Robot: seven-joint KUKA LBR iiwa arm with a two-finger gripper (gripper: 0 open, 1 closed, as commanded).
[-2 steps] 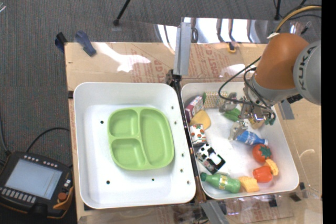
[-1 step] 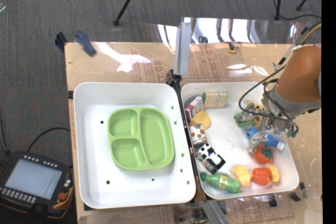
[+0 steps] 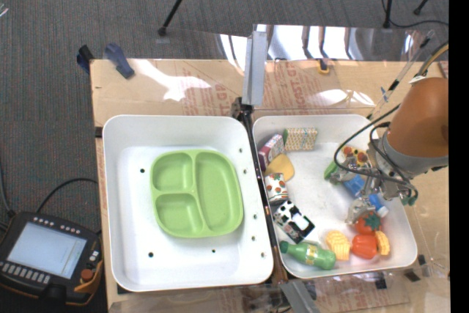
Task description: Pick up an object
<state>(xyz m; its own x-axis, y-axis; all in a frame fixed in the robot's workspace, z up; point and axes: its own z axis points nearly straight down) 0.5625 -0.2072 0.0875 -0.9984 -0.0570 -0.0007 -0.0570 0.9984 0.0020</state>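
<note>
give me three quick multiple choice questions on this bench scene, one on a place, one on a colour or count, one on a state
1. Where does the divided plate lie?
A. left bin
B. right bin
C. on the bench

2. How many compartments does the plate have?
A. two
B. three
C. four

3. How does the green bottle rest?
A. upright
B. on its side
C. leaning on the plate

Answers:
1 A: the divided plate sits in the left bin.
2 B: two small compartments and one long one show.
3 B: the green bottle lies flat near the right bin's front wall.
</note>
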